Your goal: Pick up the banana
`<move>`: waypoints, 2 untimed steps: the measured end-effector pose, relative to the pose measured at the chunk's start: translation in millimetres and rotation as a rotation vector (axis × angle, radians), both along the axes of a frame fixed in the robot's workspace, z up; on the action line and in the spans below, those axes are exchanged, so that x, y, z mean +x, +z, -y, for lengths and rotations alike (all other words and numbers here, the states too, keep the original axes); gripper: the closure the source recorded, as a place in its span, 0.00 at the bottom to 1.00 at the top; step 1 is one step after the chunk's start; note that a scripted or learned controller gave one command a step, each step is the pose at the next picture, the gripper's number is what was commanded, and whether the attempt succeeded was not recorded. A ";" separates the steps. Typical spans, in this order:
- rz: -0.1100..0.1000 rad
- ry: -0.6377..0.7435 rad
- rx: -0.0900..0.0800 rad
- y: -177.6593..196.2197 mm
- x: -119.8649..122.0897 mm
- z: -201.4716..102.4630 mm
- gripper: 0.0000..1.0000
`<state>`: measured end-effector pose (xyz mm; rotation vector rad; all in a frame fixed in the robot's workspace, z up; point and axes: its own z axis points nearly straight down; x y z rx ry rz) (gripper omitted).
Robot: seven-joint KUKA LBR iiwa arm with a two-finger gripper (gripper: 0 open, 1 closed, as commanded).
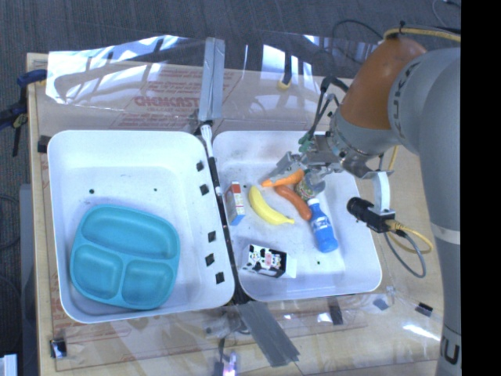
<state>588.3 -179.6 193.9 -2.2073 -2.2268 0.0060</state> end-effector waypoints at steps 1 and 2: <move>0.006 0.018 -0.001 -81.3 -12.7 -35.3 0.00; 0.004 0.023 -0.001 -72.6 -12.0 -35.5 1.00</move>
